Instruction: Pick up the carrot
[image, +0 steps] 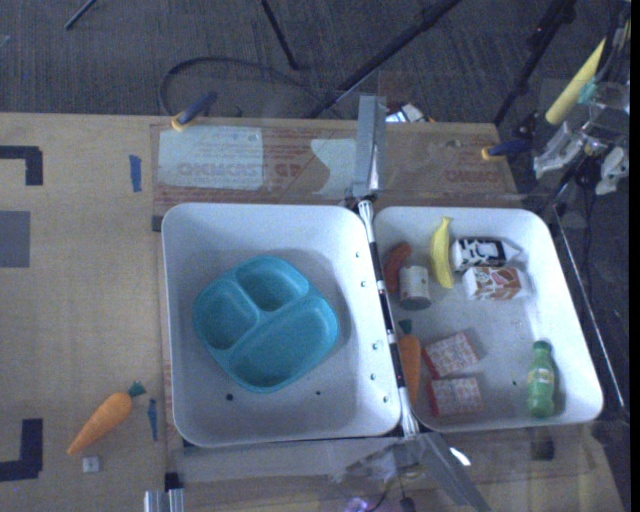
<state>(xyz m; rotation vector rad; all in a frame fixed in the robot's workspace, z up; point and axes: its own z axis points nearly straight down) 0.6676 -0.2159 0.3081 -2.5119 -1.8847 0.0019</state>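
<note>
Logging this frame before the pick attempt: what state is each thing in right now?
carrot in right bin: lying against the left wall
carrot on bench: lying outside the bins, left of them
blue divided plate: right way up in the left bin
green bottle: lying down
banana: lying flat
can: upright

Orange carrot (410, 364), teal plate (265, 321)

Pale grey-white arm end (578, 148) w/ dark cables alongside, too blurry for more.
</note>
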